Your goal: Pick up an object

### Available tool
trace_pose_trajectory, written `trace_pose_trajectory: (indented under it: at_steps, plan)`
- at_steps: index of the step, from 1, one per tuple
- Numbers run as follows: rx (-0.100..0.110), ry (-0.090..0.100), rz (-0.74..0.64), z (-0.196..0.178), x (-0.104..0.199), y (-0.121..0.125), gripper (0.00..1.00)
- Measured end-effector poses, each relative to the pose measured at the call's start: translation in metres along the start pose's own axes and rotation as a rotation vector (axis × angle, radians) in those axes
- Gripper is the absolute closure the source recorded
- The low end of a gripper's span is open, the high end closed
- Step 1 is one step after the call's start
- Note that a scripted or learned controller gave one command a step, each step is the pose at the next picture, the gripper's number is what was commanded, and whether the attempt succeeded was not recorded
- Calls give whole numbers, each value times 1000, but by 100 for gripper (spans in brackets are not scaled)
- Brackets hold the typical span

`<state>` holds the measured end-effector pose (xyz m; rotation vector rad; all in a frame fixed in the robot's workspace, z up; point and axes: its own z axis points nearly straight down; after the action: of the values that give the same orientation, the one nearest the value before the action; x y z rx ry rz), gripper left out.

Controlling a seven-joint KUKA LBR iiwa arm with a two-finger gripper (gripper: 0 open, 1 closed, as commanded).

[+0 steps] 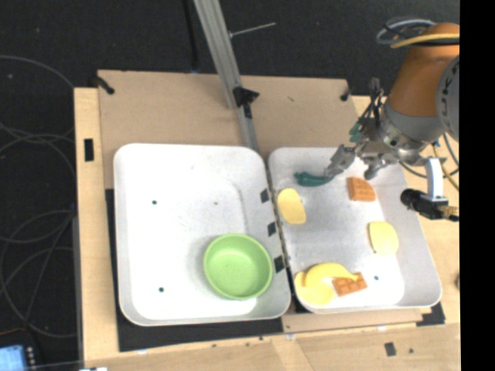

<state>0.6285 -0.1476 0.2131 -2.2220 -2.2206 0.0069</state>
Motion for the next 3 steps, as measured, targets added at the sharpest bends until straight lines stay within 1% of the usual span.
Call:
trace_pose_trajectory:
  at_steps: [1, 2, 3]
  plan:
    - [2, 1, 1, 63, 1, 2, 0]
    - [1, 0, 1, 115, 0, 1, 0]
    - [-8, 1, 4, 101, -1, 3, 100]
